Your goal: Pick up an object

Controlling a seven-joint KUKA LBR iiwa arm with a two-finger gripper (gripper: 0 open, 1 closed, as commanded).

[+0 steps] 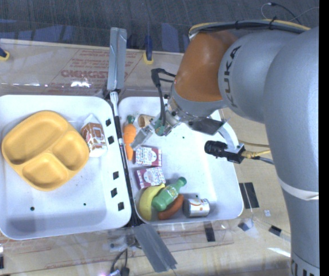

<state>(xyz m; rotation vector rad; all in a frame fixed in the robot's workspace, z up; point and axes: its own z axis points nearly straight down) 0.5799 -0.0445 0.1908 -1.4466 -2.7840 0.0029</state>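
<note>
A toy carrot [129, 138] lies upright along the left wall of the right bin [225, 180], near the centre of the frame. Just right of its top, the end effector [153, 128] hangs low over the bin, close to a small tan cylinder [145, 120]. Whether it is apart or together cannot be told from this angle, and nothing is clearly seen held in it.

Below the carrot sit two small red and white cartons [148, 156], one above the other. Further down, at the lower left corner of the right bin, a yellow banana [145, 202] touches a green bottle [168, 195], which lies tilted across an orange-red sausage-shaped toy [171, 209]. A silver can [197, 207] lies on its side just to the right of these.

The left bin [49, 211] holds a yellow divided plate [44, 148] in its upper left part. A brown and white carton [94, 137] lies just beside the plate's right edge.

The grey arm [274, 56], with its orange band [202, 68], fills the upper right of the frame and reaches leftward over the right bin. Both bins rest on a pale desk [256, 223].
</note>
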